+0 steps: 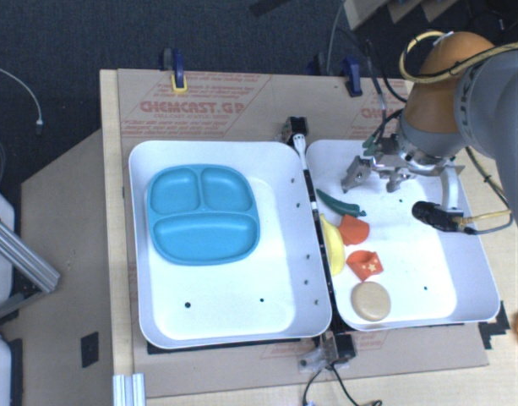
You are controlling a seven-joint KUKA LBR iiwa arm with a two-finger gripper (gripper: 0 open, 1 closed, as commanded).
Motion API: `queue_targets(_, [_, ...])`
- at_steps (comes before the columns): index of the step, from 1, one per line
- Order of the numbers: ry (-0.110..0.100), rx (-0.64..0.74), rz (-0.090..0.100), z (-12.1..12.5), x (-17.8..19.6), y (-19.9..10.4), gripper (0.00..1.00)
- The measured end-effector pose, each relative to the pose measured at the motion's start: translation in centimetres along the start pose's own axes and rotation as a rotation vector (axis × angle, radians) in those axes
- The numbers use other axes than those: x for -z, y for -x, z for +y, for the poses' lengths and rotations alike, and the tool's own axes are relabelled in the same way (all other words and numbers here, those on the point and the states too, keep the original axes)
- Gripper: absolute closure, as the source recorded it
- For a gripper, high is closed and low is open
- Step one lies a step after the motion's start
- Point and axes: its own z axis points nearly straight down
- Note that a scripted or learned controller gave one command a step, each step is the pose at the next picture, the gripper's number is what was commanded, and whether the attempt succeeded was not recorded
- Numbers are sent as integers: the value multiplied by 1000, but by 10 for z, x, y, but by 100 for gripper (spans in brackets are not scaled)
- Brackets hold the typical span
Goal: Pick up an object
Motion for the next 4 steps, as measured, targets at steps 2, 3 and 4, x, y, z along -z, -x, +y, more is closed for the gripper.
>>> queue_targets(2, [8,-1,-1,1,-18,-1,100])
queue_targets(3, [14,1,-2,10,36,-8,100])
queue_targets(4, [15,1,-3,14,99,-15,100])
